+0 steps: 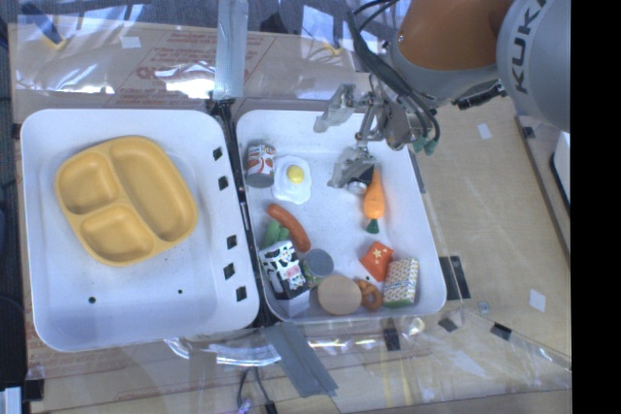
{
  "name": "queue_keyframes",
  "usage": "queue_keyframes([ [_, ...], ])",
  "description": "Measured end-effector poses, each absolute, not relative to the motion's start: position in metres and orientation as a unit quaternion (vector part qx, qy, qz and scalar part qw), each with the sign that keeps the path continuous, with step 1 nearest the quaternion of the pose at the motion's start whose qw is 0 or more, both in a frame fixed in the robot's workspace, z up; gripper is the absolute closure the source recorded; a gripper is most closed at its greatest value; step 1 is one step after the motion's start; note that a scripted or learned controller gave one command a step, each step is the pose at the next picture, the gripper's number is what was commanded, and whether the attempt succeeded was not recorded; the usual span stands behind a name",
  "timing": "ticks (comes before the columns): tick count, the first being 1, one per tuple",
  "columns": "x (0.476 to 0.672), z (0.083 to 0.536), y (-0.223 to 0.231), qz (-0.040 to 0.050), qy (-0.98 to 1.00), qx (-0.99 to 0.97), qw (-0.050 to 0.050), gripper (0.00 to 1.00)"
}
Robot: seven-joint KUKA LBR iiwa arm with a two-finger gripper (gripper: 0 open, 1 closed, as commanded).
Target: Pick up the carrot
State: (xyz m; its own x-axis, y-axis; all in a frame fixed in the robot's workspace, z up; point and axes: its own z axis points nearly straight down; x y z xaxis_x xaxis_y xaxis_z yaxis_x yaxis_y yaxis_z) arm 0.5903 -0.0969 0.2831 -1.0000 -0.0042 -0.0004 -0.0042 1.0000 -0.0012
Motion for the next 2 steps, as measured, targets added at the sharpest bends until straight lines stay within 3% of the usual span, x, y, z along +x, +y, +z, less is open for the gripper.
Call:
queue_keyframes([
  [1, 0.585, 0.239, -0.147, 0.0, 1.0, -0.016, -0.002, 0.0],
  [2, 0.6, 0.097, -0.21, 0.0013, 1.0, 0.0, -0.004, 0.0],
])
